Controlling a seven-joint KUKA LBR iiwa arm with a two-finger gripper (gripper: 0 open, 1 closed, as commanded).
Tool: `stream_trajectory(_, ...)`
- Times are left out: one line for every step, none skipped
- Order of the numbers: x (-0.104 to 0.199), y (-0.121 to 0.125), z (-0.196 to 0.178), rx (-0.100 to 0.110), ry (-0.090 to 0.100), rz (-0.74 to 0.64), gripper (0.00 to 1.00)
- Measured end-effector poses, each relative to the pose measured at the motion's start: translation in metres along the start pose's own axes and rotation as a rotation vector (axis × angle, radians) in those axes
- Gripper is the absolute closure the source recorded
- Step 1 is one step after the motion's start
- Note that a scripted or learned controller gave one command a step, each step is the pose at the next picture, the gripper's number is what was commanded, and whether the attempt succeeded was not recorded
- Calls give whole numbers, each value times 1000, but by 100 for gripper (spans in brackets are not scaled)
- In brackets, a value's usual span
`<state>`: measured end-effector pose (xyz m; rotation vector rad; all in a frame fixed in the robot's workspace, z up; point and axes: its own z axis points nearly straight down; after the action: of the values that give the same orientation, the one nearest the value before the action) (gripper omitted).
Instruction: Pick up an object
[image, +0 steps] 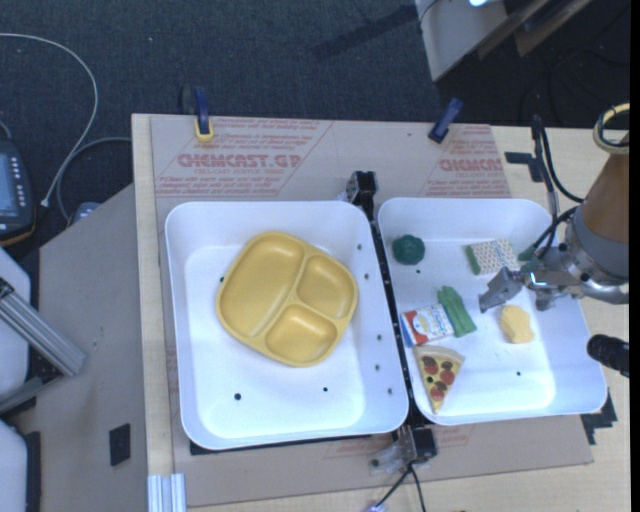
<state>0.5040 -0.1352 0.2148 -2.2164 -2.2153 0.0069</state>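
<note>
The right bin (570, 400) holds several small items: a yellow lump (516, 324), a green stick-shaped piece (456, 311), a red and white packet (427, 324), a toy pizza slice (438, 374), a teal round piece (408, 249) and a speckled pad with a green edge (490, 257). My gripper (520, 290) hangs over the right side of this bin, just above and behind the yellow lump. Its fingers (497, 293) are spread open with nothing between them. The pad lies just behind the gripper.
A yellow divided plate (288, 297) lies in the left bin (200, 390). A black divider with clamps (380, 300) runs between the bins. The arm's orange band (608, 195) and cables rise over the right bin's far right wall.
</note>
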Motion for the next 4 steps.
stream_trajectory(-6, -3, 63, 1, 0, 1, 0)
stream_trajectory(-9, 2, 108, -2, 0, 0, 0)
stream_trajectory(-9, 3, 96, -7, -2, 0, 100)
stream_trajectory(-3, 3, 36, -14, -4, -2, 100)
